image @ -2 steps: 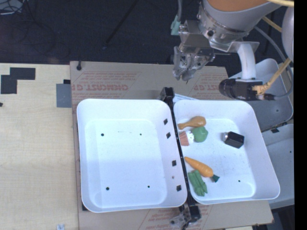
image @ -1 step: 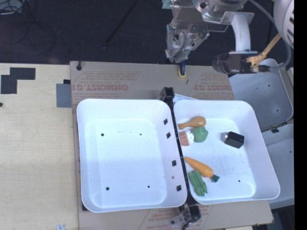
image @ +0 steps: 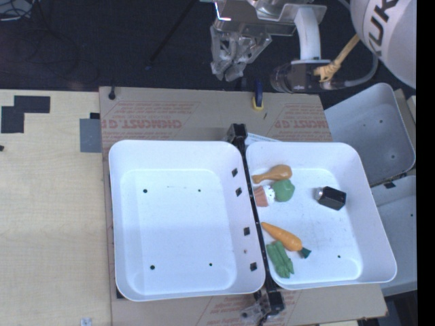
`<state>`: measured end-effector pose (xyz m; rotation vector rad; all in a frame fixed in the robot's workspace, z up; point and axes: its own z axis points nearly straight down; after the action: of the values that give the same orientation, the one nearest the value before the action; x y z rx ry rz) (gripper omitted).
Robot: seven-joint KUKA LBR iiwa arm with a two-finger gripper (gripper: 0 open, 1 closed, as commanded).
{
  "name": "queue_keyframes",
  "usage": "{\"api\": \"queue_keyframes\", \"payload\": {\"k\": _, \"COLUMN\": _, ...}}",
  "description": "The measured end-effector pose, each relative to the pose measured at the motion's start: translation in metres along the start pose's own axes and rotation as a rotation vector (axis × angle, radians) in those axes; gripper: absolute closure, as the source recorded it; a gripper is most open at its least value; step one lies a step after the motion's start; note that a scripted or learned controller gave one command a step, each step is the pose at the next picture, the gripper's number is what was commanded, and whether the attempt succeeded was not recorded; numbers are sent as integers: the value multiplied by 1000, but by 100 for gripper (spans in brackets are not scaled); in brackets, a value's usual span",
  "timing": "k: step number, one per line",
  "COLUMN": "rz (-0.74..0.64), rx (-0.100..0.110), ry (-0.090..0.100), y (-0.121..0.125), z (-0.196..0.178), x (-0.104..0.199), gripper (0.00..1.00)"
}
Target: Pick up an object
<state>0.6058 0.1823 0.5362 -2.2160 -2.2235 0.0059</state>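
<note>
**White bins on a cardboard-covered bench, arm raised above**

Pale wood forms the bench (image: pixel 47 202), which carries black rectangular markers at its left. A brown printed cardboard sheet (image: pixel 170 114) lies on the bench under both bins. The left bin (image: pixel 129 161) shows bare white floor. The right bin (image: pixel 360 250) sits touching it along a black central clamp strip (image: pixel 246 202). Behind the bench the room is dark, with cables at the upper left.

The gripper (image: pixel 231 63) hangs above the far edge of the cardboard, well apart from the bins; whether its jaws are spread or pressed together cannot be told.

Objects in the right bin:
- carrot (image: pixel 282 236), near centre-left;
- green leafy item (image: pixel 280 259), just beside the carrot;
- drumstick (image: pixel 272 174), near the divider;
- green round item (image: pixel 283 190), touching the drumstick;
- black block (image: pixel 331 197), apart at the right.
</note>
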Motion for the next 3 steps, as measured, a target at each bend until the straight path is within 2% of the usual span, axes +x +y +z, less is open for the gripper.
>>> {"api": "queue_keyframes", "payload": {"k": 1, "rz": -2, "rx": -1, "ry": 0, "y": 18, "z": 0, "x": 64, "gripper": 100}}
{"api": "queue_keyframes", "payload": {"k": 2, "rz": -2, "rx": 1, "ry": 1, "y": -79, "z": -3, "x": 62, "gripper": 100}}
{"api": "queue_keyframes", "payload": {"k": 3, "rz": 3, "rx": 5, "ry": -3, "y": -56, "z": 39, "x": 62, "gripper": 100}}
